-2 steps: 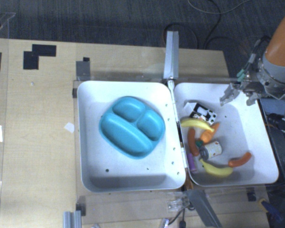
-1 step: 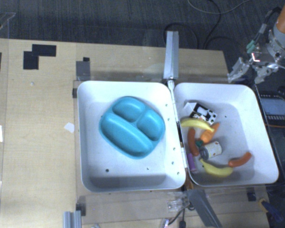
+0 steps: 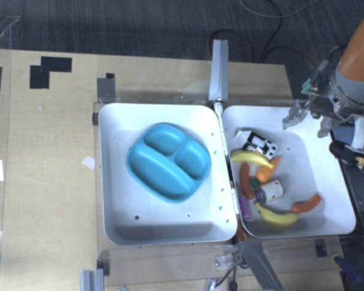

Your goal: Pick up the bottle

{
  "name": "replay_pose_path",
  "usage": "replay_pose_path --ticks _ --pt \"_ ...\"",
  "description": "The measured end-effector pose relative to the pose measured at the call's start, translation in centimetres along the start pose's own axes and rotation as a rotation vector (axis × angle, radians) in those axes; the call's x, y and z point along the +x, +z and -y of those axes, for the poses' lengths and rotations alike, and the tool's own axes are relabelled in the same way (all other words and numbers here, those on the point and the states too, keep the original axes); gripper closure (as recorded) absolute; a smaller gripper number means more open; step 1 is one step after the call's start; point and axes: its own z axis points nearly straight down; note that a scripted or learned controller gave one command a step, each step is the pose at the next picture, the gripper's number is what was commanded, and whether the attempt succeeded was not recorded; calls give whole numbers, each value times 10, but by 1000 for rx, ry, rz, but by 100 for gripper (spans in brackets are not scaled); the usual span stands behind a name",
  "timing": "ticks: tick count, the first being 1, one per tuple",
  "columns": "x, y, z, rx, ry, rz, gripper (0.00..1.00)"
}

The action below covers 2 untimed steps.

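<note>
My gripper (image 3: 306, 125) hangs over the far edge of the right bin (image 3: 320, 162), at about its 1 o'clock corner. The fingers (image 3: 289, 120) look spread apart with nothing between them. The bottle (image 3: 271, 191), as I read it, is the short pale cylinder with a dark cap lying on its side in the middle of the clutter, roughly at 7 o'clock from my fingertips and well apart from them. Its long axis runs close to the 9-to-3 line, cap toward 9, so I judge I need to close across it along 12-to-6. That will be tight. An orange carrot (image 3: 265, 173) touches it on the 11 o'clock side, a red sausage (image 3: 245, 180) lies just beside the cap, and a banana (image 3: 277, 216) curves under it at 6 o'clock. A second banana (image 3: 252, 158) sits farther toward 11. The cap end is hard to make out (it merges with the sausage and a purple piece (image 3: 244, 208)), and I cannot tell whether the bottle rests on the bin floor or on its neighbours.
</note>
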Motion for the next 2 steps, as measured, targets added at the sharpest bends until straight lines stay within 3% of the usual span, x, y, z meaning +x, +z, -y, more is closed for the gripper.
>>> replay_pose_path --ticks 1,2 --pt "-37 167 64 -9 16 0 0" --pt "-35 154 61 -17 14 -2 100"
